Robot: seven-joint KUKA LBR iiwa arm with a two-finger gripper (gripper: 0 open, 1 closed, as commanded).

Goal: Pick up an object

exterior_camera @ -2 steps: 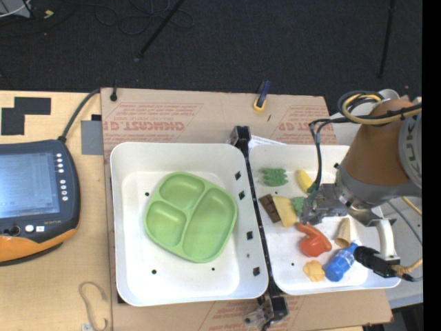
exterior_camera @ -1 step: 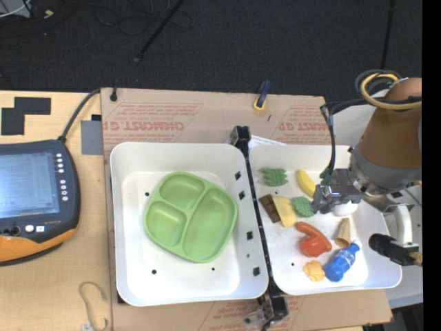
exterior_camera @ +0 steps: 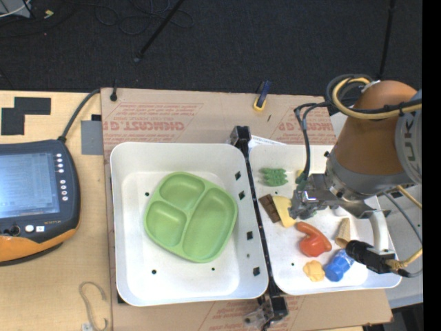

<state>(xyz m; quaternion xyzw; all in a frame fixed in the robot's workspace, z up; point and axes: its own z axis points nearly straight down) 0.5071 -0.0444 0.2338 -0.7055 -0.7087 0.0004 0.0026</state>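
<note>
My gripper hangs low in the right bin, right beside a pale yellow wedge and a brown block. Just below it lies a red-orange curved piece. A green toy rests toward the bin's back. Near the front sit a blue object, a small yellow piece and a tan cylinder. Nothing shows between the gripper's tips.
The left bin carries a green divided plate. A teach pendant lies at the far left of the bench. A black divider clamp runs between the bins. Cables loop off the arm at the right.
</note>
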